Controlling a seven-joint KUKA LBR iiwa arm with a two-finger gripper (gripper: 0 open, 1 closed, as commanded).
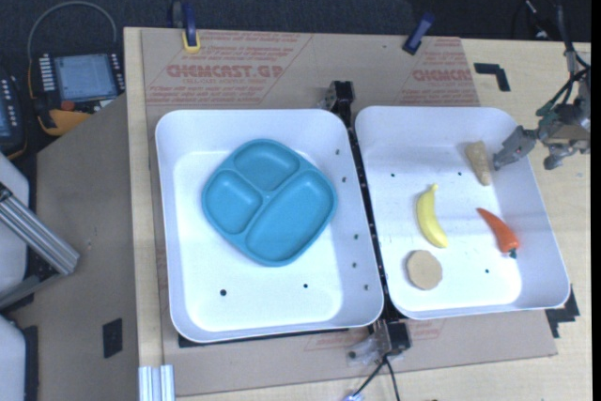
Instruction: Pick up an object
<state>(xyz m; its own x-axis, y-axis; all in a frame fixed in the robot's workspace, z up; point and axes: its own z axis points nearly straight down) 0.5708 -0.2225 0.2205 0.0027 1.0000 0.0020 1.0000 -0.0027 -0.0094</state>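
Right bin (540, 296): round biscuit (423, 270) nearest the front, banana (430, 217) and carrot (499, 230) behind. Hand (533, 146), fingers spread and holding nothing, over the far rim beside a tan block (480, 162).

At the far right edge of the view we see our gripper (533, 150), a small grey metal assembly reaching in from the right, about level with the upper part of the scene. One grey finger (512, 146) slants down and to the left; a second short piece points downward nearer the edge. Thin dark cables loop above it. We cannot tell whether the jaws are apart or together. The arm itself is cut off by the frame.
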